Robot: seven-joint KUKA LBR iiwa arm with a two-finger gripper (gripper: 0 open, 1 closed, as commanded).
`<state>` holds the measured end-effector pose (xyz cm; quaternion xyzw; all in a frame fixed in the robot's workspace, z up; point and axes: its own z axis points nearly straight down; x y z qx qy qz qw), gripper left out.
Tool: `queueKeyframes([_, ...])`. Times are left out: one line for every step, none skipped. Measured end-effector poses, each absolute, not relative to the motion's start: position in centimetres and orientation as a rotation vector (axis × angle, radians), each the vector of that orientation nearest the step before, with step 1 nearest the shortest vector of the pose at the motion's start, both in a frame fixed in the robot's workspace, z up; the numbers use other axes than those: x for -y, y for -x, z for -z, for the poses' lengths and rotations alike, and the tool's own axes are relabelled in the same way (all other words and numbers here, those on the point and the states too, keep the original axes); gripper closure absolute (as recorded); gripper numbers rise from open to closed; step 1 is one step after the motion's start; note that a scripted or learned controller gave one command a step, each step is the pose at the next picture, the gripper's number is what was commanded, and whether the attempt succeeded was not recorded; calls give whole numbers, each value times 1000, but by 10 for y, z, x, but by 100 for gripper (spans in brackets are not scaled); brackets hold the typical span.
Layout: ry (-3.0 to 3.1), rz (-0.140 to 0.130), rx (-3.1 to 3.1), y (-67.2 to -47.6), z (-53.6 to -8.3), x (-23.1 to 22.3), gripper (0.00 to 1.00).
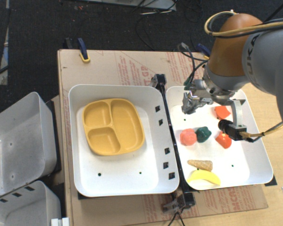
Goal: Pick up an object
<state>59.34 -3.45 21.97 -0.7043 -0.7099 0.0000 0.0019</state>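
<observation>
My gripper [190,103] hangs over the far left part of the right bin [254,171], above bare white floor. Below it in the view lie a pink-red ball [188,136] and a dark green piece [203,133], side by side. An orange-red block [221,111] sits just right of the gripper, and another orange-red piece [223,140] lies beyond the green one. A tan cone [200,164] and a yellow banana [203,177] rest near the bin's front edge. Nothing is seen held in the gripper.
The left bin [80,173] holds a yellow divided plate [114,126]. A black divider with clips [166,126] runs between the two bins. The arm's grey and orange body [236,46] covers the right bin's far right corner. Grey tubs [16,135] stand left of the bench.
</observation>
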Motion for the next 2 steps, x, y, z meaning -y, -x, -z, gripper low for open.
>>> queueKeyframes([2213, 2, 2230, -595, -229, -13, 100])
queueKeyframes([2212, 3, 2230, -590, -240, -66, 100])
